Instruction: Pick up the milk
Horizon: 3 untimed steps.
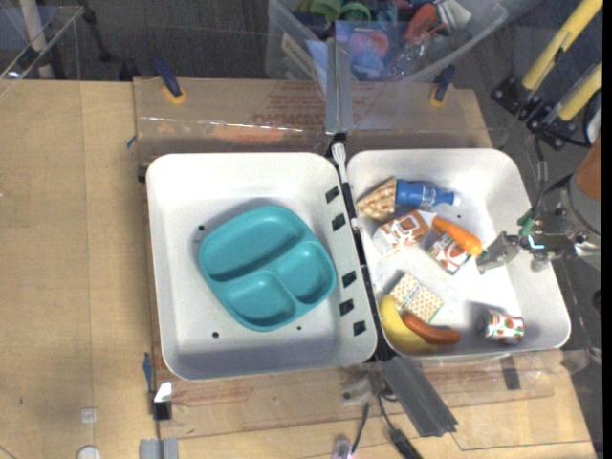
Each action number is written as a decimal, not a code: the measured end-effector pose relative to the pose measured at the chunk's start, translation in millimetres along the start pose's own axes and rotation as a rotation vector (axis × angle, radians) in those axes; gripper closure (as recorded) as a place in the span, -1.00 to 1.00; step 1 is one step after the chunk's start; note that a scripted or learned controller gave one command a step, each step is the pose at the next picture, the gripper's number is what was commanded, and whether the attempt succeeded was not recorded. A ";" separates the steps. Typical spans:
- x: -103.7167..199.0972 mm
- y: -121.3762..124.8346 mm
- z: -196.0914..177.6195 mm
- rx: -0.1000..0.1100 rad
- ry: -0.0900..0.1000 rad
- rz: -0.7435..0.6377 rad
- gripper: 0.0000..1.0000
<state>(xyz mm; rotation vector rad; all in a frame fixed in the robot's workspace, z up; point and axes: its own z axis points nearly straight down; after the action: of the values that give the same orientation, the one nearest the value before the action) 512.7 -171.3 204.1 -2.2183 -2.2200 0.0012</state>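
The milk [404,231], a small white and brown carton, lies on its side near the middle of the right bin [497,165], untouched. Just beside it on the right sits an orange carrot [457,235] over another small carton [446,253]. Above it a blue bottle [422,196] lies flat next to a waffle-patterned piece [378,199]. Toward the front are a checkered packet [417,298], a yellow banana [400,328] with a red sausage [432,330] across it, and a small can [503,326]. The claw [512,249] hovers at the bin's right side, well apart from the milk, fingers spread and gripping nothing. The left bin [182,180] holds a teal divided plate [265,267].
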 end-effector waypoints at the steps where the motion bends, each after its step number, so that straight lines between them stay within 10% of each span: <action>1: 26.3 78.4 97.0 -0.003 -0.002 0.005 -1.00; 2: 72.1 101.5 114.7 -0.010 -0.008 0.137 -1.00; 3: 72.6 102.4 104.2 -0.012 -0.008 0.135 1.00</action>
<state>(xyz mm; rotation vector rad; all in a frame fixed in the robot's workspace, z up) 614.7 -98.4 99.7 -2.3735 -2.0752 -0.0035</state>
